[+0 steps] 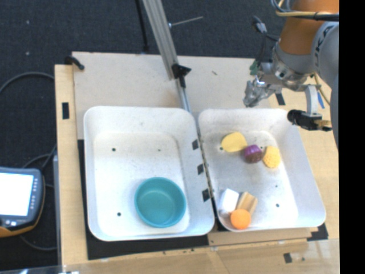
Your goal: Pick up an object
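My gripper [251,99] hangs above the far rim of the right bin [302,170], with nothing visible between its fingers. Inside that bin lie a yellow lemon-like piece [233,142], a purple ball [253,153] and a yellow corn-like piece [272,157] in a row near the middle. At the bin's near left corner sit a white block [228,199], a tan wooden block [247,201] and an orange ball [240,219]. All of these lie well below and in front of the gripper.
The left bin [114,153] holds a teal bowl [160,202] near its front. A slanted metal pole [165,39] stands behind the bins, ending at the divider between them. A tablet-like screen [17,201] sits off the bench at left.
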Motion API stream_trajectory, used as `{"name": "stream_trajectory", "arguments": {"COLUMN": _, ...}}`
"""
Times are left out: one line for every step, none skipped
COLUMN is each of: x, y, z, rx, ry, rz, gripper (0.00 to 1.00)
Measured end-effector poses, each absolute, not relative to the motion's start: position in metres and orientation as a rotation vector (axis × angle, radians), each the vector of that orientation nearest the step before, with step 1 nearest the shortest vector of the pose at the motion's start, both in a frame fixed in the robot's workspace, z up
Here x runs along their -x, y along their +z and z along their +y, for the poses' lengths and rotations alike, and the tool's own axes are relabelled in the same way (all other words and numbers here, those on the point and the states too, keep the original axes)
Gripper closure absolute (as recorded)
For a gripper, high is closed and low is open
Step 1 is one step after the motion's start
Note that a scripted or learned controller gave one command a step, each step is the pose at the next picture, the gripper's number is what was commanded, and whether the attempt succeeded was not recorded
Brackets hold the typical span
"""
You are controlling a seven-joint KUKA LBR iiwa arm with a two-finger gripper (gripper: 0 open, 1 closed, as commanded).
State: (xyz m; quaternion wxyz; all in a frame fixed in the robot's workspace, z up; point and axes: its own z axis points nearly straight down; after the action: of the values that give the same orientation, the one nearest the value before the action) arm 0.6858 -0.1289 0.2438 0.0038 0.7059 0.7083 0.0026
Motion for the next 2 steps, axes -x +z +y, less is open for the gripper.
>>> {"name": "stream_trajectory", "arguments": {"x": -0.686, "y": 0.230, "z": -0.130, "rx": -2.216, "ry": -0.003, "rz": 2.225, "gripper": 1.00}}
{"name": "stream_trajectory", "arguments": {"x": -0.654, "y": 0.240, "z": -0.091, "rx": -2.217, "ry": -0.001, "rz": 2.225, "gripper": 1.00}}
